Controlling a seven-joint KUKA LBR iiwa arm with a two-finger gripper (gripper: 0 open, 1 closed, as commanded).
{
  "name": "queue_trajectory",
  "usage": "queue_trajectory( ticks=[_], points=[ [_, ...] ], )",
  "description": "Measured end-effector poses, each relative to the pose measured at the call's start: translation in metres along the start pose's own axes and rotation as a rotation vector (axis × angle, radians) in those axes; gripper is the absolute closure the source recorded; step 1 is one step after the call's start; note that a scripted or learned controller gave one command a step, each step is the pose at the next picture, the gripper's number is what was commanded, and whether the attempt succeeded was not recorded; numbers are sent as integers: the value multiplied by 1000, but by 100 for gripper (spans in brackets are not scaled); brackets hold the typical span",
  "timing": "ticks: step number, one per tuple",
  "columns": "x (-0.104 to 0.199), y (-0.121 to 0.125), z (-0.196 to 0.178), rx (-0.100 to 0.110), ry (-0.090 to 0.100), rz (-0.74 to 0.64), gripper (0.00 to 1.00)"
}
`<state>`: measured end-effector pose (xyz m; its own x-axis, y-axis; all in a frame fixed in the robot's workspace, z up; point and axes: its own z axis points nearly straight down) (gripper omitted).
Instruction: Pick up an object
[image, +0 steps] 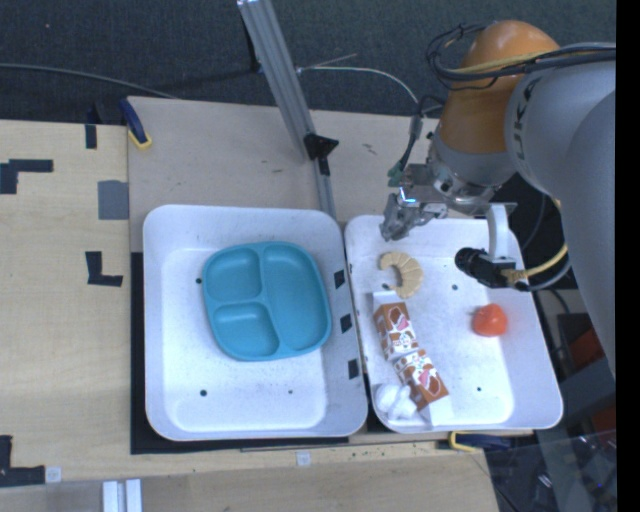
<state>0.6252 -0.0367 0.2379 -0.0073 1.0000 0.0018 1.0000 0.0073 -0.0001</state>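
Where the right bin (530, 385) nears the camera, 1 white lump (395, 402) sits at its front-left corner; 1 brown packet (408, 355) just behind; 1 red ball (490, 320) to the right; 1 croissant (401, 271) farther back; gripper (398, 224) hangs above the back-left rim w/ nothing seen in it, opening can't tell; 1 blue tray (266, 299) in left bin (170, 400).

Robotics lab: arm (560, 110), bench bins (160, 300)

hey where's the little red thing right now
The red thing lies in the right bin, toward its right wall, apart from the brown packet on its left.
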Motion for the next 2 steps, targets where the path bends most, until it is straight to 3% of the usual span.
queue_trajectory(
  ticks=[2],
  points=[
    [112, 22, 3, 1, -1, 0, 100]
  ],
)
